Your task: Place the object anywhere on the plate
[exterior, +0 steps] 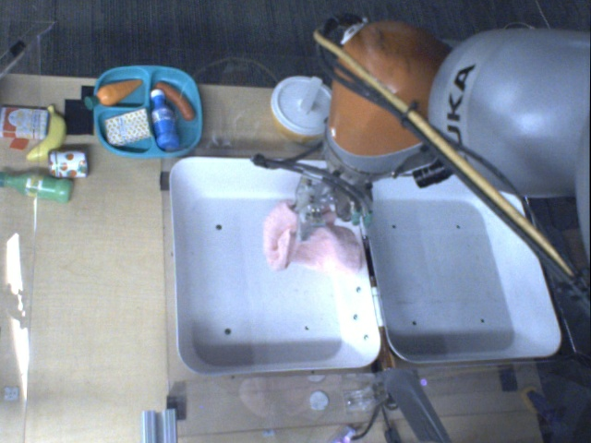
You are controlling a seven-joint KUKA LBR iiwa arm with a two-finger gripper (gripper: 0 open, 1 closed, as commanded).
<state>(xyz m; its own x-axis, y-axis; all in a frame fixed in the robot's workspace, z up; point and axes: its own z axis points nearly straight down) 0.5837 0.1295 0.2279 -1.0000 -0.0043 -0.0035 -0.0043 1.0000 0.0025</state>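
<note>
In the left bin (212,275) we find the pink object (309,243), a soft crumpled thing lying near the right wall, its long axis running roughly left to right. Directly over its upper middle sits the gripper (323,206) (whether it grips, we cannot tell). We judge the plate lies elsewhere; a lift comes first.

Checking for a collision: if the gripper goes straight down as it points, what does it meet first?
Most likely the pink cloth in the left bin, right beneath the gripper; depth is unclear, so they may already touch.
</note>
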